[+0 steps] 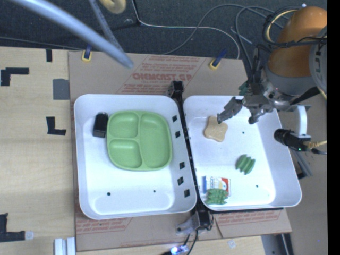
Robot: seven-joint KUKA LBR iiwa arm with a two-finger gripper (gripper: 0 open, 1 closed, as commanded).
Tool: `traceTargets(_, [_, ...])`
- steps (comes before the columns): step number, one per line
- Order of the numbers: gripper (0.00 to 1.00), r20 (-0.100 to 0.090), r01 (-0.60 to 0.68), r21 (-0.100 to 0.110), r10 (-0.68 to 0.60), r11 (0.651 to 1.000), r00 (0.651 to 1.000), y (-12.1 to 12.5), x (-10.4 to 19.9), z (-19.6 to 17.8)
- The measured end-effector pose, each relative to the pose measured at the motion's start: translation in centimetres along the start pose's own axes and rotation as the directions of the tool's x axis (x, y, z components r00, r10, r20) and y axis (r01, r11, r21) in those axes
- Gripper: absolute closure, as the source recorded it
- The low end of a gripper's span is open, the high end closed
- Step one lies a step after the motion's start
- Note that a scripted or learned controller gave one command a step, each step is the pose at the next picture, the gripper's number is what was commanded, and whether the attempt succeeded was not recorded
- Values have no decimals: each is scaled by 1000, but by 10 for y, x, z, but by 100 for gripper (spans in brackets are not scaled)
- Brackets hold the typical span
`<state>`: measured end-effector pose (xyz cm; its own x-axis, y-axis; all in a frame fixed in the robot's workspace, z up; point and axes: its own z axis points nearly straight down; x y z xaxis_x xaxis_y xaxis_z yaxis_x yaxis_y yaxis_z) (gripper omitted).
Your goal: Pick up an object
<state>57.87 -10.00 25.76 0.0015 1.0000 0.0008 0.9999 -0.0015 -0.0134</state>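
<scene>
White plastic, shallow, round-cornered: right bin (276, 158) lay under the claw (240, 112), with its twin, the left bin (87, 158), well off to the claw's left across a black clipped seam.

Claw: dark metal, two slim fingers (227, 112) splayed wide apart over the right bin's upper part, nothing between them. Grey wrist and glossy orange band (300, 31) rose behind it toward the upper right.

Item 1. Tan piece (215, 129), flat, irregular and bread-like, matte surface. Lay on the bin floor just below and left of the claw's left finger; whether the fingertip touched it could not be told.

Item 2. Green ridged object (245, 164), small, lumpy, pod-like. Lay below the claw, apart from it, on bare bin floor.

Item 3. Printed packet (217, 184), flat, white with red and blue markings, and a green leafy-textured lump (216, 196) touching its lower edge. Both well below the claw, near the right bin's front left corner.

Item 4. Green tray (140, 141), smooth moulded plastic, rounded square, three compartments. Sat in the left bin, far left of the claw.

Item 5. Black block (100, 125), small, rectangular, matte. Stood just beside the tray's left edge, farthest left of the claw.

Base: brown cardboard sheet (159, 70) with red print lay beneath both bins, on a pale wood-grain bench (32, 158).
</scene>
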Motion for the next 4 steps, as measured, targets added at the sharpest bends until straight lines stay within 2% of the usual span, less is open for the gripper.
traceTargets(1, [0,1,3,-12,-3,1000,1000,2,0,-6])
traceTargets(2, [0,1,2,-7,-2,1000,1000,-6,2,41])
traceTargets(4, [0,1,3,-7,-3,1000,1000,0,2,169])
